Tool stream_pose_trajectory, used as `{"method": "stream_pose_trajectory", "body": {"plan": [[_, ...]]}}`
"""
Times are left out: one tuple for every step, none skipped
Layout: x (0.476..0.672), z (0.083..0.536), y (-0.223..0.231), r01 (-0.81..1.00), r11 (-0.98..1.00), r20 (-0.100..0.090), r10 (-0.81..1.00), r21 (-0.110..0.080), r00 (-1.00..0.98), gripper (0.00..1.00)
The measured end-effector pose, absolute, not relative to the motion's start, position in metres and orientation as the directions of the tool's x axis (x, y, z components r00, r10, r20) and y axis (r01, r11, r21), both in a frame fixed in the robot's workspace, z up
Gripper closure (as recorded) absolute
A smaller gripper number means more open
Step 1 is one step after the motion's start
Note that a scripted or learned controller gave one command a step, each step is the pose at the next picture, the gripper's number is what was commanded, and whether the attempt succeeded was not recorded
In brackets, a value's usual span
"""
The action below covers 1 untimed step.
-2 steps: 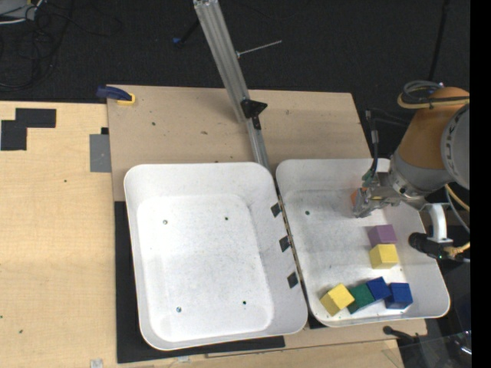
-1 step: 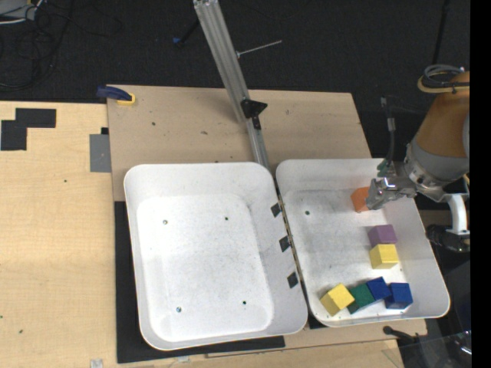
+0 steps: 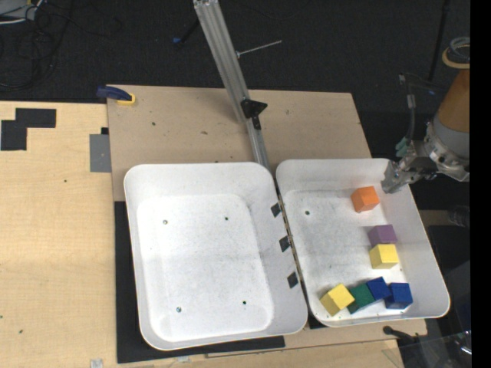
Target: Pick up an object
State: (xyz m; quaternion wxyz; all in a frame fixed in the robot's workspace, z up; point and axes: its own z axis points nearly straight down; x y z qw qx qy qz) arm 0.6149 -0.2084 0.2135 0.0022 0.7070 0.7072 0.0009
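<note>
Camera view: end effector (image 3: 397,172) over right bin's (image 3: 430,240) upper right rim, grip state can't tell. Orange block (image 3: 365,198) just beside it, inside the bin. Purple (image 3: 382,234), yellow (image 3: 383,255) blocks further down; more clustered at the near edge.

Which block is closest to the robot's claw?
The orange block, up at the far end of the right bin. It sits alone just left of the gripper, while the purple, yellow, green and blue blocks lie farther down the bin.
</note>
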Motion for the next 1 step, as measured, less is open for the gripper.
{"method": "stream_pose_trajectory", "body": {"plan": [[0.6151, 0.2244, -0.209, 1.0, 0.001, 0.0, 1.0, 0.0, -0.001, 1.0]]}}
